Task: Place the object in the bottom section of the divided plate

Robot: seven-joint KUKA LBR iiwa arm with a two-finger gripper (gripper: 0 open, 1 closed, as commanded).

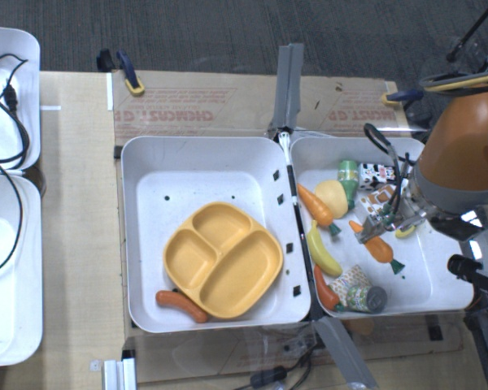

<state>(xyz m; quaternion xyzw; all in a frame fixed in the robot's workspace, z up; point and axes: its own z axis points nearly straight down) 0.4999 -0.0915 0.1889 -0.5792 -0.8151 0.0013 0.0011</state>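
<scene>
The gripper sits low over a carrot at middle right, its grip unclear, with the yellow plate far left.

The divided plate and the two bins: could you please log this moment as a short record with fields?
plate: yellow divided plate in left bin, its sections bare
beside plate: sausage at its lower-left edge
right bin: carrots, banana, other toy food
gripper: low over right bin, above a carrot
task state: nothing in the plate yet
</scene>
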